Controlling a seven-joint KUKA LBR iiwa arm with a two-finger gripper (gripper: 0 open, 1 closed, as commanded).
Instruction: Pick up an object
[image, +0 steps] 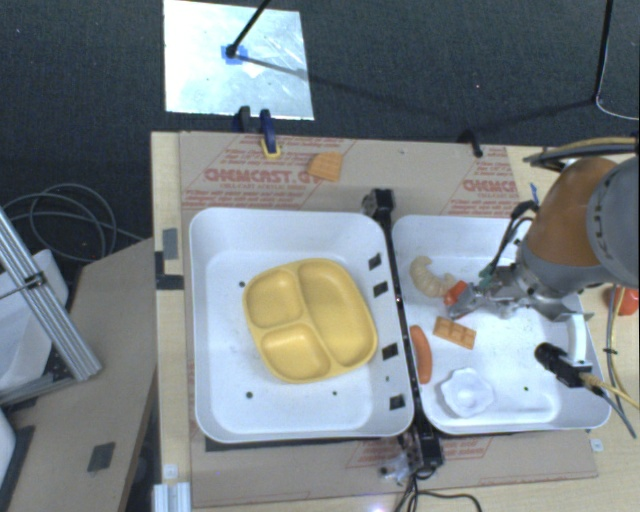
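Gripper: low in the right bin, near its middle; finger spacing cannot be told.
Red piece: touching the gripper tip, on the side toward the bin's left wall.
Cracker: just beside the gripper, toward the front edge.
Hot dog: by the left wall.

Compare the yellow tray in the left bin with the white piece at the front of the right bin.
The yellow tray is large, taking up much of the left bin; the white piece is small, one of several items in the right bin. The tray is yellow with three compartments; the white piece nearly blends into the bin floor, and its form is hard to tell. Both lie flat, apart from the gripper.
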